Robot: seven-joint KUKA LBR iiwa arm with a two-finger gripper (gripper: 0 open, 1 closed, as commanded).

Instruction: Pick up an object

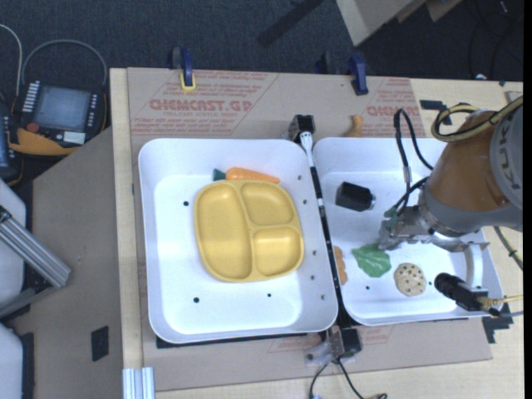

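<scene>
Cookie (409, 279): right bin (374, 309) front | gripper (391, 233): over green leaf (371, 261), finger state indeterminate | yellow divided plate (248, 228): left bin (166, 248)

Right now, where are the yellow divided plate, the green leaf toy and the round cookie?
yellow divided plate (248, 228): camera view, on the ridge where its compartments meet.
green leaf toy (372, 261): camera view, middle of the leaf.
round cookie (409, 278): camera view, centre of its speckled top.

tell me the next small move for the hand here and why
Probably a short drop straight down. The hand sits in the right bin at the upper edge of the green piece, the nearest object, with the cookie and black block farther off. Nothing visibly sits between its fingers.
</scene>
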